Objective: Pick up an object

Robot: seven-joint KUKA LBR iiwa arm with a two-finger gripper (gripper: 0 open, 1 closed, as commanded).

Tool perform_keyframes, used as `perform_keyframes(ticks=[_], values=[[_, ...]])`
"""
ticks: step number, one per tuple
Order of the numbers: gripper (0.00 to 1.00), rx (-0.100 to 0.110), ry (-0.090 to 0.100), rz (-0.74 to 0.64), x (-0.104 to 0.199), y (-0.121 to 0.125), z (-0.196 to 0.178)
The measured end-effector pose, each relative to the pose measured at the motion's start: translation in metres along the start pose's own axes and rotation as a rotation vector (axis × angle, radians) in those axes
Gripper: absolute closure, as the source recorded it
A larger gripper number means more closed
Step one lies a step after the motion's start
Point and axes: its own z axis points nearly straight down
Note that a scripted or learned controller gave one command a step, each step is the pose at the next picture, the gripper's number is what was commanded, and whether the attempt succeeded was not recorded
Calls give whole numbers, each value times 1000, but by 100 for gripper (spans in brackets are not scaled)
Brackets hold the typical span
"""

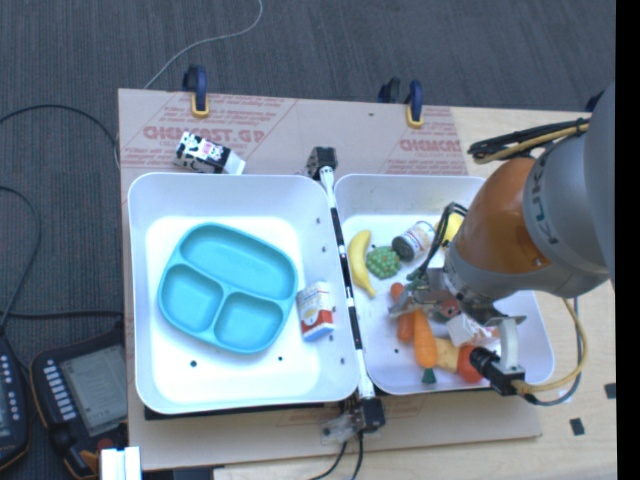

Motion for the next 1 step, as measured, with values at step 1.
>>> perform_keyframes(ticks=[1], values=[[100, 16, 3, -3, 91, -21, -86]])
